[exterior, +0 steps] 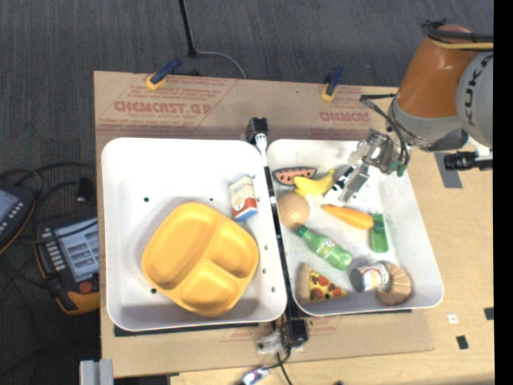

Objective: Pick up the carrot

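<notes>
You are looking down on the bench (pixel 160 115), which is carrying two white bins side by side. The left bin (pixel 128 175) is holding a big yellow divided plate (pixel 200 257), and a small carton (pixel 244 196) is standing just beyond it, near the wall the bins share. The arm (pixel 441 79), grey with its orange band, is reaching in from your right and hanging over the far right corner of the right bin (pixel 421 247).

The tool (pixel 351 179) is pointing down and to your left, its tip hovering between the banana (pixel 314 184) and the carrot (pixel 349 216). Nothing is sitting between its fingers, and you cannot tell from here whether they are spread or closed.

The carrot is lying flat in the middle of the right bin, just in front of the tool, its thick end touching a small green piece (pixel 378 233). A green bottle (pixel 325 247) is lying slantwise nearer you, beside a tan egg-shaped item (pixel 293 209). A watermelon slice (pixel 293 174) is resting by the banana. Along the near wall are sitting a pizza slice (pixel 318 285), a can (pixel 369 278) and a brown piece (pixel 395 285).
</notes>
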Controlling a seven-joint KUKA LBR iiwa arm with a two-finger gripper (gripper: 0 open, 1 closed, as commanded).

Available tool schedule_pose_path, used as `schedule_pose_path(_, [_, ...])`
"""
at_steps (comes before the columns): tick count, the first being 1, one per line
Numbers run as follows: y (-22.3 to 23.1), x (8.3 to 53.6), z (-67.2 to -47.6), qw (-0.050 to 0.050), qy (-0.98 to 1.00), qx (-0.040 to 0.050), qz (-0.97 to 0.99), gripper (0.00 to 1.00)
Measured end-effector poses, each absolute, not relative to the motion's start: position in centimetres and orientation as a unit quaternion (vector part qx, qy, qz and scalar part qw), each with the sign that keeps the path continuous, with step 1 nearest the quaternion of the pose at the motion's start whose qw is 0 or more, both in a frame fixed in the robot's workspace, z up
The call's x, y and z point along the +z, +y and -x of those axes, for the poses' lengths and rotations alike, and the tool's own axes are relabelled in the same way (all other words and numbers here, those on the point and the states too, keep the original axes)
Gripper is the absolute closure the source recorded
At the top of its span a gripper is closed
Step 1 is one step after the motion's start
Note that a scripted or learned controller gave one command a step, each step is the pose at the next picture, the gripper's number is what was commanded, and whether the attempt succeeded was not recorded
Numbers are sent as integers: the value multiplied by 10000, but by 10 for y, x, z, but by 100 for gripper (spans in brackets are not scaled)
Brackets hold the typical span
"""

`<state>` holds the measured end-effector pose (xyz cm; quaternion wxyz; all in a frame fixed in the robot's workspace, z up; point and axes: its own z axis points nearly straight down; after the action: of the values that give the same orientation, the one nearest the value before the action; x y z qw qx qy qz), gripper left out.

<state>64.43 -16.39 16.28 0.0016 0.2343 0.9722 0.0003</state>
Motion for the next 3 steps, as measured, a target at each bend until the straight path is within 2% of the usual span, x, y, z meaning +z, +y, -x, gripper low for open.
schedule_pose_path(1, [-175,116,-610,143,9481,22,-3178,0])
schedule_pose_path(3, [-174,112,-598,153,9193,20,-3933,0])
